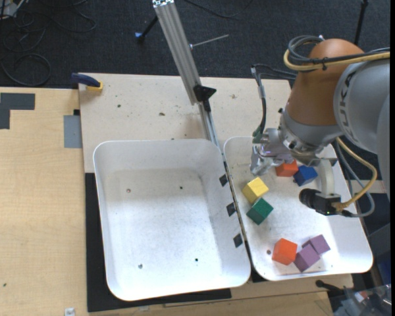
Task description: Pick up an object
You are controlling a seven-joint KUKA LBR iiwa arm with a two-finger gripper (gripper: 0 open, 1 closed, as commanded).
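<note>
The gripper (262, 163) hangs low in the right bin (355, 255), just above the yellow cube (255, 188) with the green cube (260, 210) close below; how its claw stands cannot be told, and nothing shows in its hold. The step looks like the approach, so next it needs a descent centred on one cube. No legible writing shows.

bench: light wood (33, 196) | grey patches (10, 107) at its left edge | blue-and-yellow clamp (87, 81) at board corner | slanted aluminium rail (179, 41) with checker tag on top | black cables (26, 31) on dark floor
</note>
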